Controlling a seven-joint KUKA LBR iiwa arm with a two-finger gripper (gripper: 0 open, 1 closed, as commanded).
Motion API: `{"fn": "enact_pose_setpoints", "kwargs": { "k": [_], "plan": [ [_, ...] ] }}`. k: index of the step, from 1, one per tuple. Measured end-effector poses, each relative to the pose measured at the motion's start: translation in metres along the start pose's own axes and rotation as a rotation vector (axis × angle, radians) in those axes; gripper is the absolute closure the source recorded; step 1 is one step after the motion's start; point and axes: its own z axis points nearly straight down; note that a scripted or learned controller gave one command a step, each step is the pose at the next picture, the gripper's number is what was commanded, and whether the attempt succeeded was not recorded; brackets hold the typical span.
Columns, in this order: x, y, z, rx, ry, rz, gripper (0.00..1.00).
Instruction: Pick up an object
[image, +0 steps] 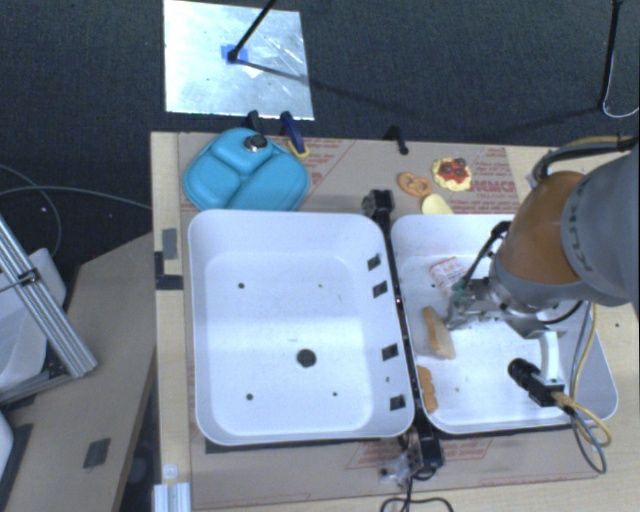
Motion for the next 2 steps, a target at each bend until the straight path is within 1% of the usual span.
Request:
{"fn": "enact_pose_setpoints", "kwargs": {
  "k": [1,2],
  "plan": [
    [0.016,0.017,0.003,0.011,0.0,-0.004,1.0],
    [0.065,-0.041,-0.1,0.014,0.005,-0.007,1.0]
  ]
}}
